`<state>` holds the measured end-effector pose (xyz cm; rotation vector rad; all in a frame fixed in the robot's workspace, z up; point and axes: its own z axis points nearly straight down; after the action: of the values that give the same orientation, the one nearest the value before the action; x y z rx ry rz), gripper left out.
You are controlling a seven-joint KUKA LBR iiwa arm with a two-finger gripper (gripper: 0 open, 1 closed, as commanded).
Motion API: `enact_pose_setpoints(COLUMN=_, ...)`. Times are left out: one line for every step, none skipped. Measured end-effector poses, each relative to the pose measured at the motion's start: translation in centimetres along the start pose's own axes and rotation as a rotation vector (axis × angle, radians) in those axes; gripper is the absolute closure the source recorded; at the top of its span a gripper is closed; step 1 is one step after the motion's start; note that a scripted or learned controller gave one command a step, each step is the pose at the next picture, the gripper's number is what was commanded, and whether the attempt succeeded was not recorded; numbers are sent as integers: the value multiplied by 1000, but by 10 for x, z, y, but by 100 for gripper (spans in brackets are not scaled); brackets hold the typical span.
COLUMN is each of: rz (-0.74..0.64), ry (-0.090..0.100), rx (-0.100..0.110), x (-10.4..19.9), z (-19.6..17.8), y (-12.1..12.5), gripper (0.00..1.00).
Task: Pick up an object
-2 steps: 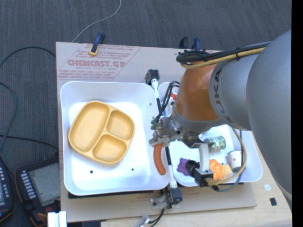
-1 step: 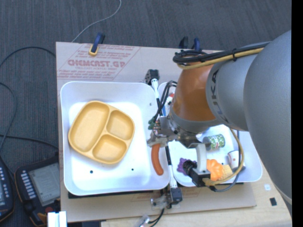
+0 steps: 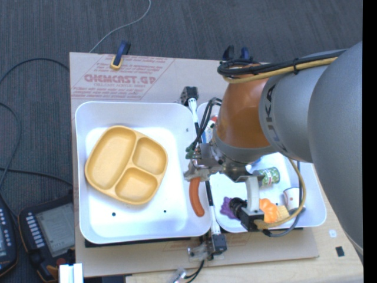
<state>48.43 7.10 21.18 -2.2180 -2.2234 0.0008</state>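
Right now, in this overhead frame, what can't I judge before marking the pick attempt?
- Pincer: camera view, masked by the arm above it; whether it holds anything is unreadable.
- Right bin: camera view, the arm covers most of its floor; contents beneath are hidden.
- Red sausage-shaped item: its top end runs under the pincer; contact is unclear.
- Green-labelled item: too small to identify.

Bench board (image 3: pixel 165 69) reads "CHEMCAST GP" in red

Robot lab: arm (image 3: pixel 318 111), bench (image 3: pixel 118 78), white bins (image 3: pixel 118 227)
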Motion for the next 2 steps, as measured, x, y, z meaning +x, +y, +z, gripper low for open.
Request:
enact_pose_setpoints(rz=-1, ry=0, rx=0, x=0, z=-10, y=1, gripper=100)
enact_pose_setpoints(rz=2, ry=-2, rx=0, x=-1, z=3, y=0, gripper=100)
